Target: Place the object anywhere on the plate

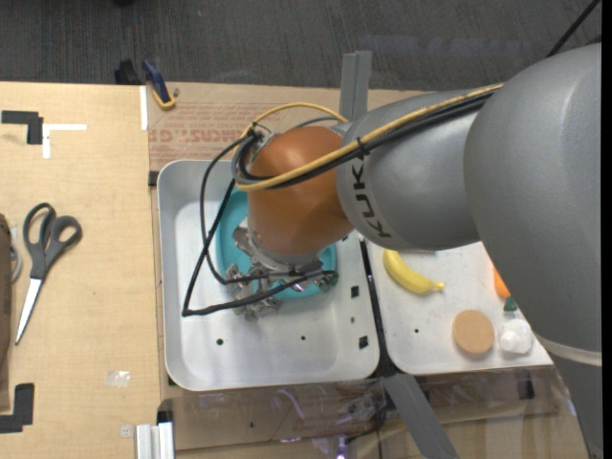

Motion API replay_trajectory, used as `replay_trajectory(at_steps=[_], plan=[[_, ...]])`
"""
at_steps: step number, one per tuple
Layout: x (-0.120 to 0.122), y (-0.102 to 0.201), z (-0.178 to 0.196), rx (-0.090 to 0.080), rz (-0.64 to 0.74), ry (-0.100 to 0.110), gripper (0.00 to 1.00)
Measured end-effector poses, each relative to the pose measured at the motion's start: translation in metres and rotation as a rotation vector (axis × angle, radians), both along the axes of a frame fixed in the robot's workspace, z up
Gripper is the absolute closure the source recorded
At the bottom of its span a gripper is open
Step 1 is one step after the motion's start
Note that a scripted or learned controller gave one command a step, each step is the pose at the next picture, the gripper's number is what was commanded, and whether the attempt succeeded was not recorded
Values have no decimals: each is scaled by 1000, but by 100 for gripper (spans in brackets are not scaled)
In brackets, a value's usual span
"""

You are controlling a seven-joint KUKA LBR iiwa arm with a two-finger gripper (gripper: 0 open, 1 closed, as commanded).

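Note:
A teal plate [229, 240] lies in the left white bin [182, 285], mostly hidden under the arm's orange wrist band. My gripper [271, 285] hangs low over the plate's near edge, its metal parts and cables tangled in view. No object can be made out between the gripper parts. In the right bin [430, 347] lie a yellow banana [409, 273], a round tan disc [473, 333], a small white item [516, 338] and an orange piece [499, 281] at the arm's edge.
The large grey arm covers the upper right of the view and much of the right bin. Black cables [206, 266] loop over the left bin. Scissors [43, 247] lie on the wooden bench to the left.

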State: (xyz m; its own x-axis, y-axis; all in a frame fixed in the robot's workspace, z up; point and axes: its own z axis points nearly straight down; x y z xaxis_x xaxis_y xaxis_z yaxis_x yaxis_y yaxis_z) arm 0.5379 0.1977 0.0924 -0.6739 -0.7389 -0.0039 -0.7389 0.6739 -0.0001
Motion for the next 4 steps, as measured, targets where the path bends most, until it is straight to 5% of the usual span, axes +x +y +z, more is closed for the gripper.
replay_trajectory(at_steps=[1,2,3,4], plan=[[9,10,0,0,65,-1,100],[75,-11,77,6,154,7,100],[48,14,9,0,184,-2,100],[8,-52,13,2,-43,-5,100]])
